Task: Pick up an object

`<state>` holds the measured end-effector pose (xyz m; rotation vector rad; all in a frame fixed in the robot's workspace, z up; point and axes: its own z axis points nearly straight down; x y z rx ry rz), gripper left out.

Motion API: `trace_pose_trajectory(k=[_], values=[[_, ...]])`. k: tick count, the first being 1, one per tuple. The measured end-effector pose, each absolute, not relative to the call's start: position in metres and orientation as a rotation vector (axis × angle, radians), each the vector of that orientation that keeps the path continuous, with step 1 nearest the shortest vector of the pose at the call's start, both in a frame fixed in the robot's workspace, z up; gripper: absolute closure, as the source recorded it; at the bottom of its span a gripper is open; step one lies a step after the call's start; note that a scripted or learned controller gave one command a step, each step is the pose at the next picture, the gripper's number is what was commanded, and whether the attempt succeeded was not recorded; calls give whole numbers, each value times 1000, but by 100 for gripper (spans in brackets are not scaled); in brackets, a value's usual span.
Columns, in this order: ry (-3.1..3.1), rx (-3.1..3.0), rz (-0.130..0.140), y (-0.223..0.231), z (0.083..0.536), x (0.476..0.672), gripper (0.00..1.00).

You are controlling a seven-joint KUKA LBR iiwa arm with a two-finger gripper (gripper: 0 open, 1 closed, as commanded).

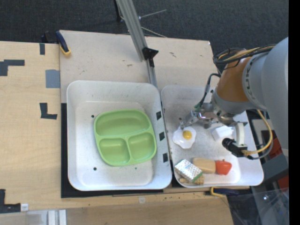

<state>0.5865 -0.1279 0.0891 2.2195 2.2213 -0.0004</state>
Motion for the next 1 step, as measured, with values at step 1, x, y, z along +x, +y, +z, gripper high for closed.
trace_pose_trajectory(k=[1], values=[[2223, 2218, 1, -127, 100, 587, 100]])
